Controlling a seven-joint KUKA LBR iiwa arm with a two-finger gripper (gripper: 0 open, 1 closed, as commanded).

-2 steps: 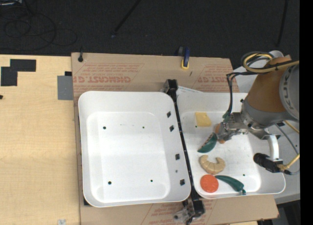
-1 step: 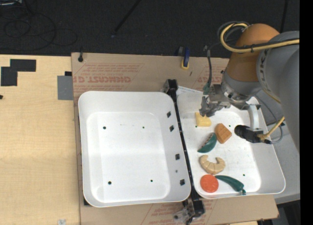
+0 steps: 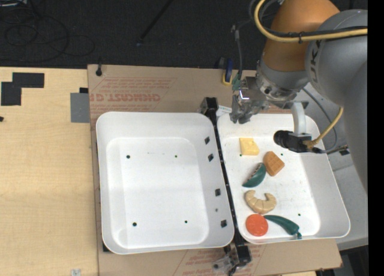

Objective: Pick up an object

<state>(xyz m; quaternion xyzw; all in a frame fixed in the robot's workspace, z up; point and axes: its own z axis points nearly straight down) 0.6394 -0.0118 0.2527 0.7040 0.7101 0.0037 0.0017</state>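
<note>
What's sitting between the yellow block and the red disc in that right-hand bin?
In the camera view, between the yellow block and the red disc lie a green curved piece and a tan croissant shape.

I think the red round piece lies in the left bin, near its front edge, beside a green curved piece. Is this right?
Not quite: the bin is wrong. The camera view shows the red round piece in the right bin, near its front edge, beside a green curved piece. The rest of your statement holds.
</note>
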